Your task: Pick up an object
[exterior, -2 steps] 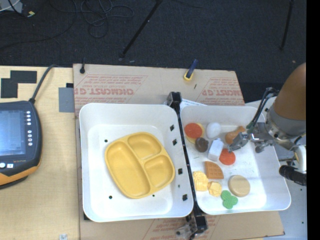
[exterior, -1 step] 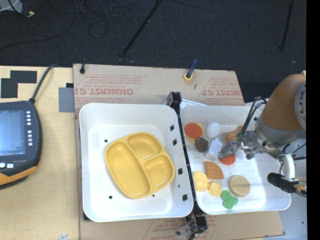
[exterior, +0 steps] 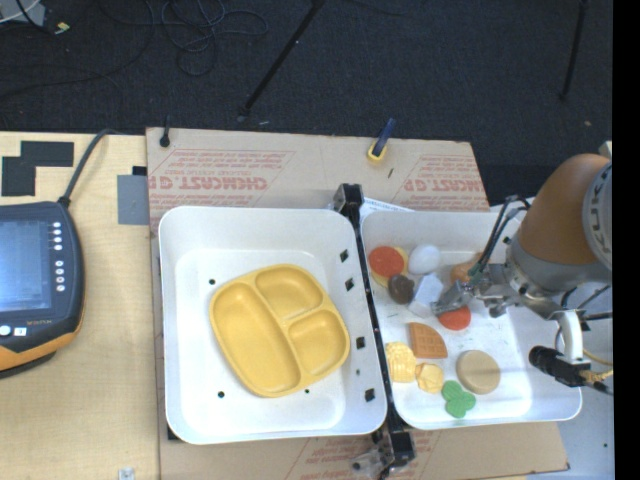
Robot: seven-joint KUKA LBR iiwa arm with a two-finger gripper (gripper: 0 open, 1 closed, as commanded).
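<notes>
From the camera above the bench, the arm (exterior: 570,223) comes in from the right and its gripper (exterior: 462,298) is low over the right bin (exterior: 555,403), in the middle of the small things there. Whether it is spread or pressed together I cannot tell, because the tips are dark and blurred.

Just under the gripper lies a small red piece (exterior: 456,318), touching it or almost (this looks like the target). Near it are a white ball (exterior: 425,259), an orange-red round piece (exterior: 387,261), a dark brown lump (exterior: 402,288), a brown wedge (exterior: 427,341), yellow pieces (exterior: 402,361), a tan disc (exterior: 478,372) and a green piece (exterior: 459,399). The yellow divided plate (exterior: 280,328) sits alone in the left bin (exterior: 185,258).

To do the step well, I think the gripper should be centred on the red piece, go down fully and close before lifting straight up. The neighbours are close, so a sideways push could move them.
</notes>
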